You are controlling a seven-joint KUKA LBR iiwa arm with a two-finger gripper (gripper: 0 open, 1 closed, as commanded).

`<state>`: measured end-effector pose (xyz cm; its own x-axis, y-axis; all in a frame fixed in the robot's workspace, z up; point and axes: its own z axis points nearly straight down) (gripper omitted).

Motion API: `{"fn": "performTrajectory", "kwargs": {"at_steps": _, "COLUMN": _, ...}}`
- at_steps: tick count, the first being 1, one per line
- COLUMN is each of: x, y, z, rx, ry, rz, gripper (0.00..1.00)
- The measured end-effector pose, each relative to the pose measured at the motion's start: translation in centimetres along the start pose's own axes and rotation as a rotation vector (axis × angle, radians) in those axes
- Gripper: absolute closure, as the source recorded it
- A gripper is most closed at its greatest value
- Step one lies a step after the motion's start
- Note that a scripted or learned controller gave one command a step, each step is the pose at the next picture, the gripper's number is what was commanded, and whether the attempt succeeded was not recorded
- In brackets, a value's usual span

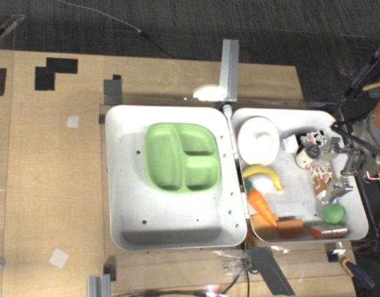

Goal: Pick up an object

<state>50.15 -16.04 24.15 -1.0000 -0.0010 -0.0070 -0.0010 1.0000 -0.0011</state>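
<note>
A green tray [181,156] sits in the left bin [125,228]. In the right bin [358,228], banana [264,174], carrot [262,206] and green ball [333,213] crowd together. The end effector [338,187] hovers near the ball, its opening unreadable; tight clutter could spoil a grasp.
</note>
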Motion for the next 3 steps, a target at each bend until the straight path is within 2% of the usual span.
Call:
{"fn": "performTrajectory", "kwargs": {"at_steps": 1, "x": -0.3, "y": -4.6, "z": 14.1, "rx": 0.000, "ry": 0.002, "rz": -0.011, "gripper": 0.00}}
{"fn": "performTrajectory", "kwargs": {"at_steps": 2, "x": -2.5, "y": -4.5, "z": 15.1, "rx": 0.004, "ry": -0.011, "rz": 0.118, "gripper": 0.00}}
{"fn": "performTrajectory", "kwargs": {"at_steps": 3, "x": 0.9, "y": -4.4, "z": 15.1, "rx": 0.002, "ry": -0.015, "rz": 0.219, "gripper": 0.00}}
